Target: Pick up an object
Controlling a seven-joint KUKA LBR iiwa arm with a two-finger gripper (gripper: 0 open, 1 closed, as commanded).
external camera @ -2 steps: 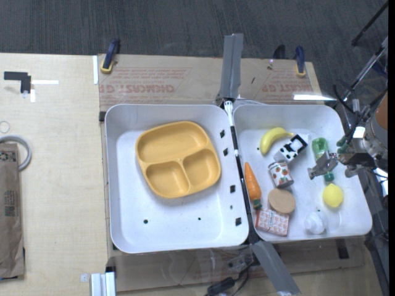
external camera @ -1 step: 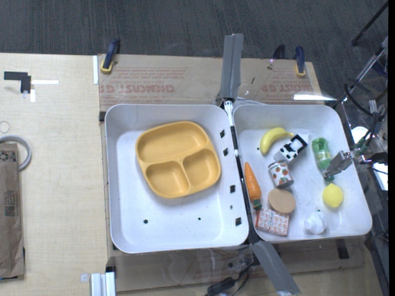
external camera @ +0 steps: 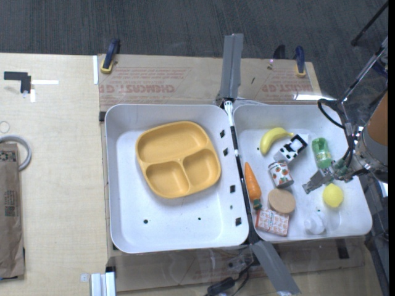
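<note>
Camera view showed us two white bins on the surface: the left bin (external camera: 123,227) held a yellow divided plate (external camera: 178,159), and the right bin (external camera: 352,227) held a banana (external camera: 273,139), green bottle (external camera: 320,152), small can (external camera: 280,174), carrot (external camera: 252,182), round cracker (external camera: 281,200), red packet (external camera: 272,221) and lemon (external camera: 332,195). Reaching in from the right, our claw (external camera: 316,183) hung low between bottle and lemon, just beside the lemon. We could not tell whether it was open, and saw nothing held in it.

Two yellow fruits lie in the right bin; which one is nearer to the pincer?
The round lemon, just beside the pincer; the curved banana lies farther back.
</note>
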